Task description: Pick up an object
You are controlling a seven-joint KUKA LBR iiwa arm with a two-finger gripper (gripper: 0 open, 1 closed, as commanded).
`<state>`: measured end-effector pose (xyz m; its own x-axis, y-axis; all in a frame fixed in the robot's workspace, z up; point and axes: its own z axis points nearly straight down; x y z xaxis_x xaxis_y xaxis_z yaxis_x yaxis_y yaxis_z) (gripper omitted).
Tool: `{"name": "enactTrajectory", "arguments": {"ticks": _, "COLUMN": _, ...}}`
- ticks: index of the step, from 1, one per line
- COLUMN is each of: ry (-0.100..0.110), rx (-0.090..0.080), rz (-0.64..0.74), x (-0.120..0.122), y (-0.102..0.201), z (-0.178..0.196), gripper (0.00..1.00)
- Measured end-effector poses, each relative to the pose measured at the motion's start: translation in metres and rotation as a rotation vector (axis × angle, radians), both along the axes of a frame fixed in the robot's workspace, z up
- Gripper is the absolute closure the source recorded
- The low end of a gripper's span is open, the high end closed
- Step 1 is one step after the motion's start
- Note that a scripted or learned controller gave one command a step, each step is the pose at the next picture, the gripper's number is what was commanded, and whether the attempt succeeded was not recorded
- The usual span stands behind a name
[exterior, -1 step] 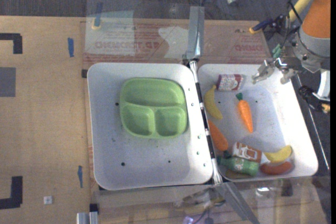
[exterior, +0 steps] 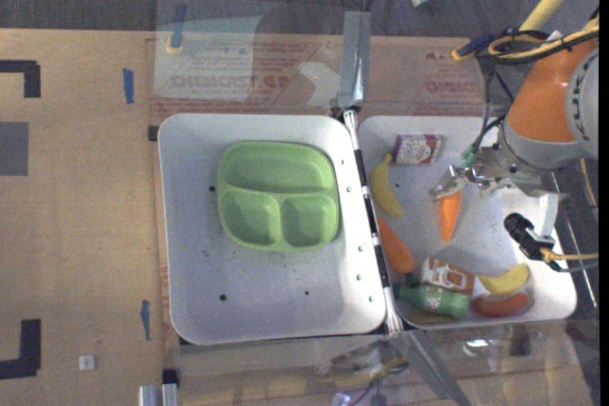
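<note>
Right now my hand [exterior: 455,188] hovers at the carrot's [exterior: 448,216] upper tip, right of centre; grip state unclear.

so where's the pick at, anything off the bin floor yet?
Done: the claw is down in the right bin, at the top of an orange carrot. In hand: nothing clearly; I can't tell whether it grips the carrot. Left: secure it and lift. The green plate sits in the left bin.

Grey arm [exterior: 561,124], orange band, seemingly metallic claw [exterior: 461,182].
</note>
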<state>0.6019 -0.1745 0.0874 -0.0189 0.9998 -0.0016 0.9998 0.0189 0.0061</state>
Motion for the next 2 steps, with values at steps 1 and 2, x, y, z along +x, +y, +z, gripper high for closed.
{"name": "enactTrajectory", "arguments": {"ticks": 1, "ry": -0.006, "rx": -0.004, "rz": -0.003, "x": 0.001, "y": -0.003, "z": 0.012, "gripper": 1.00}}
{"name": "enactTrajectory", "arguments": {"ticks": 2, "ry": 0.003, "rx": 0.000, "rz": 0.153, "x": 0.054, "y": 0.027, "z": 0.097, "gripper": 1.00}}
